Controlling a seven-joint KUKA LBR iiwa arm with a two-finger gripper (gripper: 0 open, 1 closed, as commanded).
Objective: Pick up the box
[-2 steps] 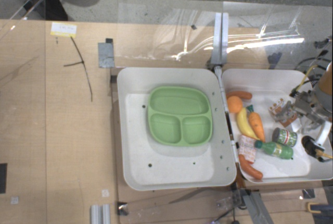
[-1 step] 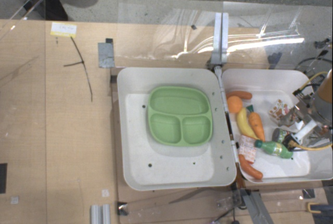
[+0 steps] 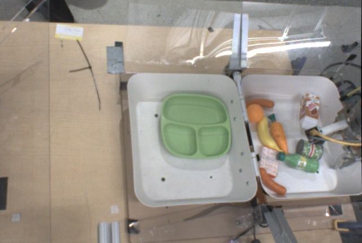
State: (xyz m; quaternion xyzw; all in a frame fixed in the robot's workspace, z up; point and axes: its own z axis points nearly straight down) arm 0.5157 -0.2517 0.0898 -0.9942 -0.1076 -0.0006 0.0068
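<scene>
Approach step is proceeding; no grasp is showing. The red-and-white cardboard box (image 3: 310, 110) is lying at one o'clock in the right-hand shallow white bin (image 3: 283, 89), apart from the gripper (image 3: 345, 156), which is hanging at four o'clock near the rim. Whether the gripper is released or clenched cannot be told. Judged next: travelling toward twelve o'clock and centring over the box, avoiding the small green-labelled can (image 3: 311, 150).

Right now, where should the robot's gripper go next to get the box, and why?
Probably move the gripper toward the right bin's far wall, over the brown-and-white box. It hangs at that bin's right edge, nearer the camera than the box, which lies apart beyond the can.
</scene>
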